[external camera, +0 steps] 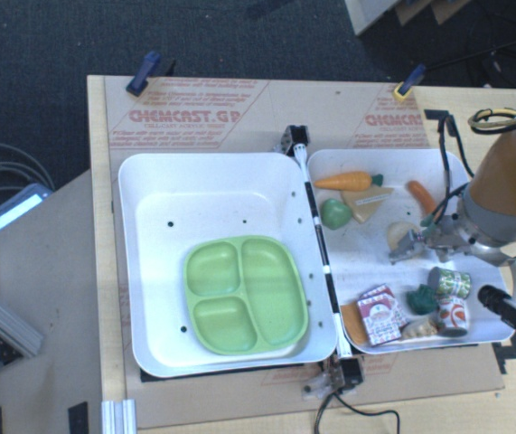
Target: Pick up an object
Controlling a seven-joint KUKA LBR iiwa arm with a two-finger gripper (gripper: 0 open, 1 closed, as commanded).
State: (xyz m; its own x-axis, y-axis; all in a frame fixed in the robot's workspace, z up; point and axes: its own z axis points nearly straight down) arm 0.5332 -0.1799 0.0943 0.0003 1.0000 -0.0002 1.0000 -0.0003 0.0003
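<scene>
The right bin holds several small objects. A carrot lies at its back, with a green ball and a tan wedge beside it. A second orange piece lies further right. Near the front sit a small can, a dark green piece, a red and white carton and a red-labelled item. My gripper reaches in from the right, low over the bin's middle, right at a beige object. Nothing visibly sits between its fingers.
The left bin holds a green divided plate. A black clamp joins the bins at the back and another at the front. The arm's orange band stands over the right bin's right edge. Cables lie off the bench's left.
</scene>
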